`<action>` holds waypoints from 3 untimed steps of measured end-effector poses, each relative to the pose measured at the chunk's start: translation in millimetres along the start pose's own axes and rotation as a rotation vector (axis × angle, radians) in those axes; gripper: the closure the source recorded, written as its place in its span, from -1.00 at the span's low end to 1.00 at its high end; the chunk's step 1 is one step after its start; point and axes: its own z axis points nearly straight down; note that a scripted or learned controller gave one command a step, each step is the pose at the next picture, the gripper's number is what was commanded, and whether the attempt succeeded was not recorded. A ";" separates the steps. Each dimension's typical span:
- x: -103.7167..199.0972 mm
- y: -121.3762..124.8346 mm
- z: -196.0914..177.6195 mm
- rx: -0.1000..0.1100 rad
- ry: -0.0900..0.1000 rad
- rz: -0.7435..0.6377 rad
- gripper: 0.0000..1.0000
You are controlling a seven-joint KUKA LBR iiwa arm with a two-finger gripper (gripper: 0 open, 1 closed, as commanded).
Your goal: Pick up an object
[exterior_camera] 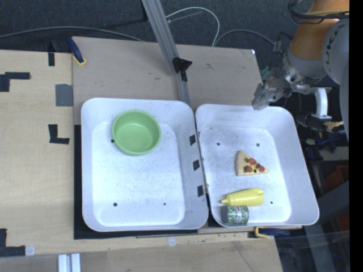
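The right bin (pixel 283 123) holds a toy pizza slice (pixel 249 164) near its middle, a yellow mustard bottle (pixel 244 197) lying on its side below that, and a small green can (pixel 235 215) at the front rim. A green bowl (pixel 136 132) sits in the upper left part of the left bin (pixel 142 203). My gripper (pixel 262 98) hangs over the back rim of the right bin, well above and behind the pizza slice. Nothing shows between its tips.
A grey metal pole (pixel 164 33) slants across the bench behind the bins and ends at a black clamp (pixel 181 65). Cables (pixel 198 13) run behind it. Black tape marks lie on the wooden bench at the left.
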 end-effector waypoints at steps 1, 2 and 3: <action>44.8 -15.2 -8.1 0.003 0.001 -0.003 1.00; 95.2 -36.9 1.0 0.006 0.001 -0.004 1.00; 151.0 -58.5 4.0 0.005 0.002 -0.005 1.00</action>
